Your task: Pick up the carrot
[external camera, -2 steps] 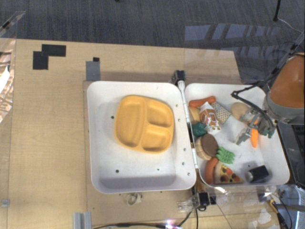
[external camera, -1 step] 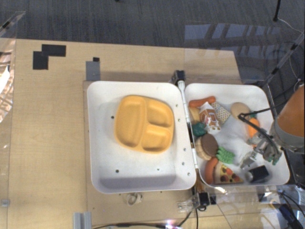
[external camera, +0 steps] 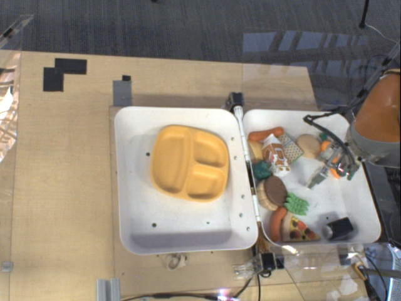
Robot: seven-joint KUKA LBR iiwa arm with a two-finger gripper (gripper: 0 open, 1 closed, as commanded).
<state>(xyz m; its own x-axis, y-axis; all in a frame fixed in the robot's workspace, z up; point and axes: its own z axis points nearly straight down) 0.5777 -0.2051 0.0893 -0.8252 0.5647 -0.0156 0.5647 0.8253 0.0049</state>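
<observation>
The worktop (external camera: 62,187) carries two white bins side by side. The left bin (external camera: 135,231) holds a yellow divided tray (external camera: 189,162), lying flat near its middle. The right bin (external camera: 360,215) holds a jumble of toy food, mostly along its left side. The arm (external camera: 379,121) reaches in from the right over this bin, with the tool (external camera: 326,168) low above the bin's upper right part; whether it is open or has hold of anything cannot be told. A brown round cookie (external camera: 274,191) lies near the bin's left wall, with a small carton (external camera: 276,152) above it and a pizza slice (external camera: 299,231) below. The carrot (external camera: 277,221), orange-red, lies slanted by the lower left corner, just left of the pizza and under a green leafy piece (external camera: 296,204), well apart from the tool. A small black block (external camera: 339,228) sits at the lower right.
</observation>
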